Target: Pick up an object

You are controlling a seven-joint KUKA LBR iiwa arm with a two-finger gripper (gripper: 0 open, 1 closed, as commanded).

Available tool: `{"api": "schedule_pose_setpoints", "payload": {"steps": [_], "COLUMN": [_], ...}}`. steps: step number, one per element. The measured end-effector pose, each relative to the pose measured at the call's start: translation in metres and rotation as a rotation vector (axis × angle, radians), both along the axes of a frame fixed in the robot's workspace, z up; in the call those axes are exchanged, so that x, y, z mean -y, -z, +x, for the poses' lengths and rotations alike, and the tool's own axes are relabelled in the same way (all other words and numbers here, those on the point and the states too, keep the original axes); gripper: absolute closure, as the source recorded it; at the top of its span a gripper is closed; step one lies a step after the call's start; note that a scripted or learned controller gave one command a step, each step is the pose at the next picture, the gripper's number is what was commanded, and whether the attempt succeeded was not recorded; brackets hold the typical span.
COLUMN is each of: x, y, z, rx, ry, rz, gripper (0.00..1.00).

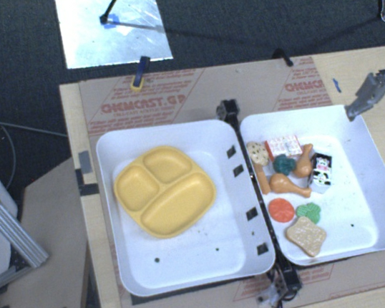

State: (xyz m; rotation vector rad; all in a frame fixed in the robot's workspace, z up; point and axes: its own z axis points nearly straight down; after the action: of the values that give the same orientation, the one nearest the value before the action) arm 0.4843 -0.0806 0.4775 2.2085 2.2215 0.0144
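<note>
The jaws [352, 114] hung at the upper right corner of the right bin [370, 179], pointed down and to the left toward its contents; at that size and slant I could not tell how far apart they stood, and nothing showed between them. The step in hand looked like the approach, with no object picked yet. The candidates lay clustered along the right bin's left side: a cookie [256, 152], a red-and-white box [284, 147], a teal piece [283, 165], a drumstick [287, 184], a small black-and-white carton [320, 170], a red disc [281, 209], a green piece [308, 212] and a slice of bread [306, 236]. The next move would probably call for travelling leftward over the bin and descending on one item. The carton, on the near edge of the cluster, seemed easiest to reach, and the bread lay fairly free at the bottom. Crowding was the main obstacle: the drumstick, teal piece and carton lay touching or nearly so, and the cookie sat close to the bin wall. The left bin [194, 258] on the counter [190, 92] held a yellow divided plate [164, 189], well apart from the arm.
</note>
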Motion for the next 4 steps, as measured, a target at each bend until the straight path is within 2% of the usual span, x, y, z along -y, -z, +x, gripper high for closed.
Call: {"api": "schedule_pose_setpoints", "payload": {"steps": [1, 2, 3, 4], "x": [-0.059, -0.057, -0.057, -0.005], "y": [0.113, 0.277, 0.162, 0.300], "z": [0.002, 0.000, 0.004, 0.000], "rx": [-0.020, -0.027, 0.002, -0.024], "ry": [-0.004, 0.005, 0.001, 0.011], "rz": [0.002, 0.001, 0.000, -0.001], "gripper": [0.00, 0.00, 0.00, 0.00]}}
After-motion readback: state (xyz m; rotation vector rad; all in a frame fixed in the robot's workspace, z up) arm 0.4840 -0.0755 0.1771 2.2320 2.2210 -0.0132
